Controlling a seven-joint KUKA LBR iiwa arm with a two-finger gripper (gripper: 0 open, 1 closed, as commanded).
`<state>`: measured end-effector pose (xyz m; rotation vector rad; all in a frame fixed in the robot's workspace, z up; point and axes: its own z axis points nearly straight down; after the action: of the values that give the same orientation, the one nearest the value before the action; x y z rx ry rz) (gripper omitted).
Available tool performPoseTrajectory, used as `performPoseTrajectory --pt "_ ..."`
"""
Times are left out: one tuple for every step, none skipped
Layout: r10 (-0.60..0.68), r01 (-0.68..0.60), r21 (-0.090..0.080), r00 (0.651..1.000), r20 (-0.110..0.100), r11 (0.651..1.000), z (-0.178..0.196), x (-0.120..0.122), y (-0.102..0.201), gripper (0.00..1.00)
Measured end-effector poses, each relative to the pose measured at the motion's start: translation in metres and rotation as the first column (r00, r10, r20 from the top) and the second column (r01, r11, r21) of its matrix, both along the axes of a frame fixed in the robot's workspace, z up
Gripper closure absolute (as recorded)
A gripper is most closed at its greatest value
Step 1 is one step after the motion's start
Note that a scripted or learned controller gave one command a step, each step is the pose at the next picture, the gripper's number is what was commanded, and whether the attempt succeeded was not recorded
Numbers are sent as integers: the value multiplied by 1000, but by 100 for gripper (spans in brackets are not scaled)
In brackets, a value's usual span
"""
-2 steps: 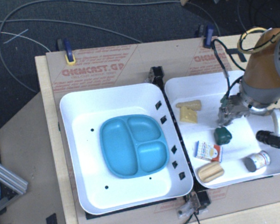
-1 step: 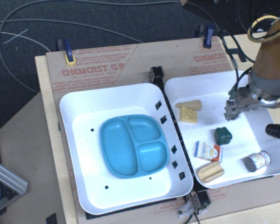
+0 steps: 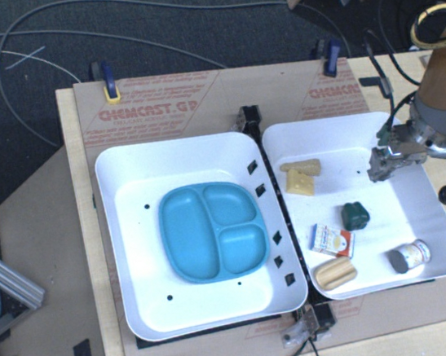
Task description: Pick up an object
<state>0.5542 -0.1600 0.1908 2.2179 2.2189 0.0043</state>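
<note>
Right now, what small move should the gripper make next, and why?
Probably move toward the view's lower left and stop above the green object. The gripper sits over bare floor at the right bin's upper right, nothing between it and the object, which lies apart from the other items.

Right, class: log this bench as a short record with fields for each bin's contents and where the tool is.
left bin: blue divided plate
right bin: tan block, dark green lump, small red and white packet, tan roll, grey and white container
tool: over the right bin's upper right part, nothing seen in it
</note>
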Motion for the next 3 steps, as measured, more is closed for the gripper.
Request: performPoseTrajectory --pt "0 0 1 1000 -2 1000 21 1 0 100" --pt "3 -3 3 1000 -7 1000 14 -3 48 100" --pt "5 -5 4 1000 -8 1000 15 -14 102 100"
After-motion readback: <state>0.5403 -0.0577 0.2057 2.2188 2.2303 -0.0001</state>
